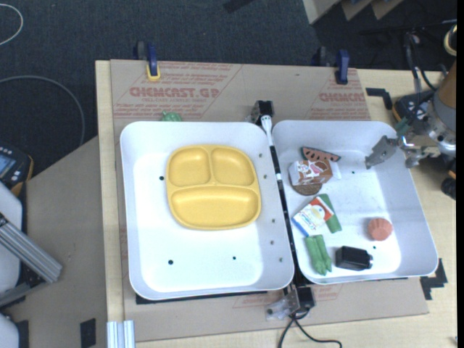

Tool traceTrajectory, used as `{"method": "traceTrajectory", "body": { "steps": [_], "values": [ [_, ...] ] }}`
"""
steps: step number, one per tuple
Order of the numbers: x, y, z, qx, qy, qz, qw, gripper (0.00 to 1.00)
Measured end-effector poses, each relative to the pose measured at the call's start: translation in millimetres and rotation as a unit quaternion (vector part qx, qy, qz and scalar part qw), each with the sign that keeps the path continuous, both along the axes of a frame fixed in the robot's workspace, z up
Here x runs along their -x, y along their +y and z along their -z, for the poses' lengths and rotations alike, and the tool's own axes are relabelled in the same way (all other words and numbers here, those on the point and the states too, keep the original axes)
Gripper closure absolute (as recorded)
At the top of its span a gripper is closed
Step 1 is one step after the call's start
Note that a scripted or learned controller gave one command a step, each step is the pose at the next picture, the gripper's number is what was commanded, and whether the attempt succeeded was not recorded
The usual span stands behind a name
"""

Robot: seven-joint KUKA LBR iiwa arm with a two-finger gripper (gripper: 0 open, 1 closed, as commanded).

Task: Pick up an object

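The hand (392,151) hovers at the right bin's (406,259) far edge, its fingers seemingly spread and holding nothing, poised to descend. The pickable items cluster there: a pouch (310,176), green pieces (317,254), a black block (353,258), an orange ball (379,228).

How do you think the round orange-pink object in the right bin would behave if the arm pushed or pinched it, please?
The round orange-pink object looks ball-like, so it would probably roll if nudged. It sits apart from the black block, with room to travel. Its curved sides may slip from a pinch unless squeezed across the middle.
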State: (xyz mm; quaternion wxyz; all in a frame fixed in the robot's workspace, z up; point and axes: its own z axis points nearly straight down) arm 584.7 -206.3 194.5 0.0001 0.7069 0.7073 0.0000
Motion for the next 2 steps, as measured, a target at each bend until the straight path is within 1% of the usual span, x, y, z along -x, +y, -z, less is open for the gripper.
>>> {"method": "traceTrajectory", "body": {
  "steps": [1, 2],
  "values": [
    [72.5, 13.6, -81.6, 0.0000, -0.001, 0.001, 1.0000, 0.00],
    [95.4, 71.5, 69.2, -0.0033, 0.006, -0.001, 1.0000, 0.00]
  ]
}}
